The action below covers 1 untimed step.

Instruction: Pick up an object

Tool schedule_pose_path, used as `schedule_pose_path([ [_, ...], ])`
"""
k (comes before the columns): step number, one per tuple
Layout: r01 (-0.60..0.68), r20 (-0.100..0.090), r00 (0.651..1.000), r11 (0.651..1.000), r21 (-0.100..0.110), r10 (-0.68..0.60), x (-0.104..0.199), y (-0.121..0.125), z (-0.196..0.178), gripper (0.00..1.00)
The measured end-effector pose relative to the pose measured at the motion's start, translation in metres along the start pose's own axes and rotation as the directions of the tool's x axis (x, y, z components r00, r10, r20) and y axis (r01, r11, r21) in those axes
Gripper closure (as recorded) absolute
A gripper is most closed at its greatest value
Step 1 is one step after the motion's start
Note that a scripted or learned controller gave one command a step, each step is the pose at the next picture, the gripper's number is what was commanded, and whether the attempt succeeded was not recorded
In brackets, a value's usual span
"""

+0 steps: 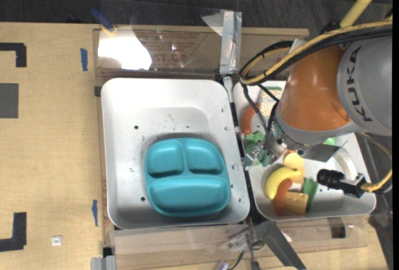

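Observation:
The right bin [361,200] holds a cluster of small toys. A yellow banana-shaped piece [276,180] lies at its front, with a red-and-tan piece [288,197] and a green block [309,188] against it. My arm, grey with its orange band [312,94], hangs over this bin and hides most of it. The gripper [294,161] sits low, just above the yellow piece, and the wrist largely covers it. An orange toy [248,118] and a small green one [253,138] lie by the bin's left wall.
The left bin [124,106] carries a teal divided plate [186,175] in its front half. A clear plastic sheet [168,44] stands behind it. Cables [274,57] loop over the right bin's back.

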State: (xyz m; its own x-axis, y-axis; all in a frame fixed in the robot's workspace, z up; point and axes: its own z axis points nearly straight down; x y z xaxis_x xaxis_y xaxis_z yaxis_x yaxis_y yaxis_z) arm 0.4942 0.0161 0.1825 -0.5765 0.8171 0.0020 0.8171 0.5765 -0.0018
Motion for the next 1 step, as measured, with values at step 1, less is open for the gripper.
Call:
schedule_pose_path([
  [1, 0.128, 0.006, 0.992, 0.992, -0.006, -0.128, -0.0209, 0.0290, -0.0621, 1.00],
])
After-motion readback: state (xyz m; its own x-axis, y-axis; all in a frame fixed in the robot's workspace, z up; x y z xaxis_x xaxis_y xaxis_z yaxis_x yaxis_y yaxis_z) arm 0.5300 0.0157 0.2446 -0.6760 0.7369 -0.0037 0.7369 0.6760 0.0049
